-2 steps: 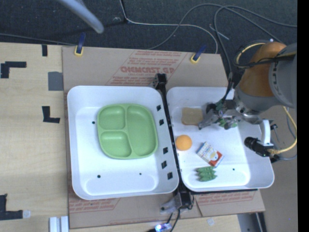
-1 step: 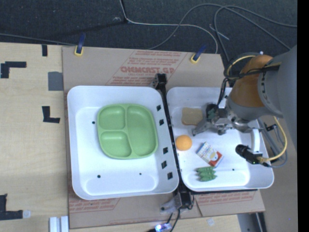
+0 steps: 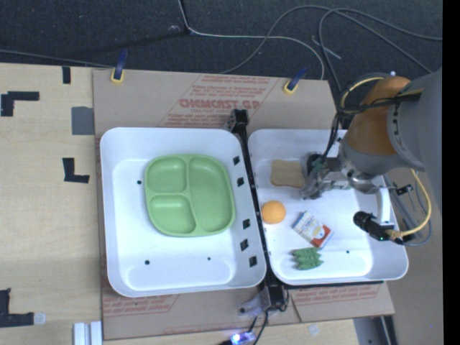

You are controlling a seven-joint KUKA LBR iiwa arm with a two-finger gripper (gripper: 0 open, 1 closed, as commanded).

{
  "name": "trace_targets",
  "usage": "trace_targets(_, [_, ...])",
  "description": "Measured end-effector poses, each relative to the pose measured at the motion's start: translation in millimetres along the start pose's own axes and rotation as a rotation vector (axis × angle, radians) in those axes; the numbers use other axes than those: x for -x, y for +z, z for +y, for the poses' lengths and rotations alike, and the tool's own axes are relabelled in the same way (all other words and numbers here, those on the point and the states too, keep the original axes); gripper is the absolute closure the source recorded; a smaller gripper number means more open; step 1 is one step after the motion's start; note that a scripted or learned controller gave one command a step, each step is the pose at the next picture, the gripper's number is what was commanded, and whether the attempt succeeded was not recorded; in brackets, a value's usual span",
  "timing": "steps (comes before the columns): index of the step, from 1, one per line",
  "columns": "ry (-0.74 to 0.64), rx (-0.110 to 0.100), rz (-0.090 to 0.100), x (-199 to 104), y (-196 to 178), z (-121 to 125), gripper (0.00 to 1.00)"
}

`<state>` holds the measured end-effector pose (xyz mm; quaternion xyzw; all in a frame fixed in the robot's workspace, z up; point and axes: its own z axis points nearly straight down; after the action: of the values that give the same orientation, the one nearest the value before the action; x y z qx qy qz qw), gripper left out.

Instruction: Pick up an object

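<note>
Over the right bin [image 3: 388,268] the gripper [image 3: 316,182] hangs beside the tan slice [image 3: 286,173] — whether it grips I cannot tell — so nothing looks lifted yet; the pick remains.

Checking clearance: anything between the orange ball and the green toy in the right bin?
Camera view: bare bin floor between the orange ball and green toy. The small carton lies just right of that line.
</note>
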<state>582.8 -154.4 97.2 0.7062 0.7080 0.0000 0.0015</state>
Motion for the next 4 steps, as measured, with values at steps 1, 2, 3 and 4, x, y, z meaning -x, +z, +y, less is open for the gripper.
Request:
trace_targets(1, [0.001,0.002,0.002,2.2,-63.0,1.6,1.0])
trace_targets(2, [0.001,0.0,0.002,1.6,-106.1,2.5,1.0])
trace_targets(3, [-0.004,-0.002,0.004,-47.1,-112.3,22.1,1.0])
trace_targets(4, [-0.004,-0.003,0.003,-102.2,-103.7,32.7,1.0])
